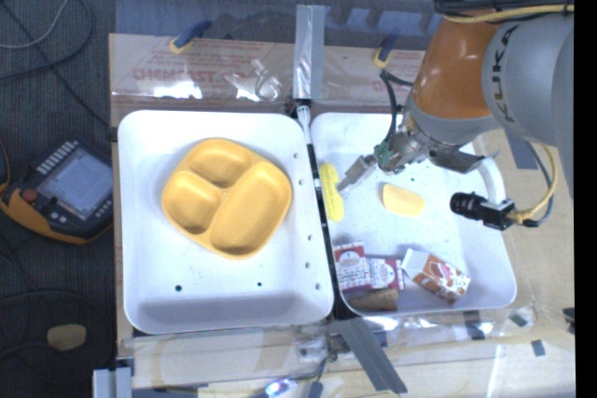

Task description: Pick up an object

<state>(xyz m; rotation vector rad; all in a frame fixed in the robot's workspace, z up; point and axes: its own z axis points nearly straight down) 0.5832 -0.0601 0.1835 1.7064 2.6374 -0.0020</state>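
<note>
The claw (pixel 353 174) hangs near the corn cob (pixel 328 192); how far open it is I cannot tell. It should descend straight, centred over 1 object.

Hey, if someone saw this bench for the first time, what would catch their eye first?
Probably the big yellow divided plate filling the left bin. Next, the grey arm's orange band above the right bin, with its claw reaching down toward a corn cob by the dividing wall.

Yellow divided plate (pixel 227 197) glossy smooth plastic; white bins (pixel 140 294) matt plastic; snack packets (pixel 440 278) shiny foil.
</note>
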